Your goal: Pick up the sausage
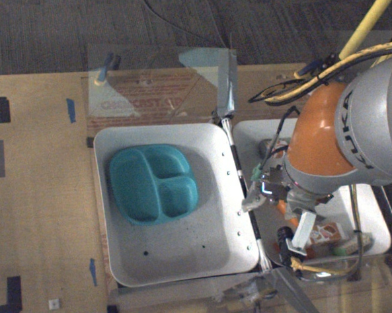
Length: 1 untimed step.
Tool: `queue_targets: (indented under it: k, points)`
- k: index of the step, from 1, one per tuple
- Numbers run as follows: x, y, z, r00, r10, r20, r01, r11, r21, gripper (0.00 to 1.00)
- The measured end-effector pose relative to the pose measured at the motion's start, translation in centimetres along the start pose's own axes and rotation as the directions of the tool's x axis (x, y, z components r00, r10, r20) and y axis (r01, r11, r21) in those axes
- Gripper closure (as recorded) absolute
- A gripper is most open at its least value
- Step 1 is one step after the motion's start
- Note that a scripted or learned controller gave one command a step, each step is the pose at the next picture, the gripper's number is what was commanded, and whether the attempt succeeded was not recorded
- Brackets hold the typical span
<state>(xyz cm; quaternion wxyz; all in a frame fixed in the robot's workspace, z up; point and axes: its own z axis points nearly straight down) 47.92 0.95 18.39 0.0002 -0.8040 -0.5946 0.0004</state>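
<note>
From my station the feed looked evenly lit, moderately bright, with soft light falling from overhead. The left bin [122,256] showed a pale sheen along its rim and a gentle grey shadow pooled toward its lower floor. The teal tray [154,183] cast a faint shadow at its right edge. Clear plastic sheeting [158,82] above the bins caught a milky glare. The arm [340,137] shaded the right bin [379,227] heavily, so the items under it read murky. The whole picture was soft and slightly grainy, fine detail smeared, and the carpet [56,29] at the top stayed dim.
</note>
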Motion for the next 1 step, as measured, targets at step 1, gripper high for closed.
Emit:
queue_targets:
  k: [1]
  points:
    - [-6.82, 2.05, 0.01, 1.000, 0.028, 0.001, -0.028, 1.000, 0.000, 0.00]
